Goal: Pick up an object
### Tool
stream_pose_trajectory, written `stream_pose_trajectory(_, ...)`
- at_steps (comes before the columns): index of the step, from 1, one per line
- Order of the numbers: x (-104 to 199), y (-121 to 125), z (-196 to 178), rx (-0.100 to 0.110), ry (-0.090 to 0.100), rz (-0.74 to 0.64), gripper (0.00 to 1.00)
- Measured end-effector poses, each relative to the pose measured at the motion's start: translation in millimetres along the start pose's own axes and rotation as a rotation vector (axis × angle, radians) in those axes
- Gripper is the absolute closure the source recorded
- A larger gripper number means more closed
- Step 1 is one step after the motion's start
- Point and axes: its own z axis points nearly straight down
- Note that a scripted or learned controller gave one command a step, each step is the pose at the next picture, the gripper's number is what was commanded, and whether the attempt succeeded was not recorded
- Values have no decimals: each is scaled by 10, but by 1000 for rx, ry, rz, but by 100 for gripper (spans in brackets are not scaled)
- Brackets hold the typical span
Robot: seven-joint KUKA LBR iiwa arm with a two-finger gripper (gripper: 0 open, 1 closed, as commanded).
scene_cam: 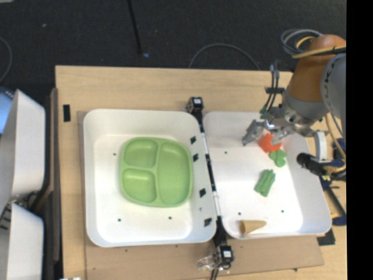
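Note:
My gripper (264, 134) hangs over the back of the right bin (233, 156), its fingers spread open. An orange object (269, 144) lies just beneath and a little to the right of the fingertips; I cannot tell whether it touches them. Close by, toward the front, sits a small green piece (279, 158). A ridged green object (265, 182) lies further forward in the middle of the bin. A tan wedge (252, 227) rests at the bin's front edge.
The left bin (99, 214) holds a green divided plate (156, 171). A black divider with clips (207, 174) runs between the bins. The arm's grey and orange body (312, 80) looms over the right bin's back right corner, with cables beside it.

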Motion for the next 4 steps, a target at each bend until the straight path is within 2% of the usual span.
stream_pose_trajectory(1,-3,7,634,2,0,3,0)
stream_pose_trajectory(2,-15,13,637,-3,-1,5,0)
stream_pose_trajectory(3,-25,22,520,-7,-1,7,100)
stream_pose_trajectory(4,-51,73,72,-9,0,2,100)
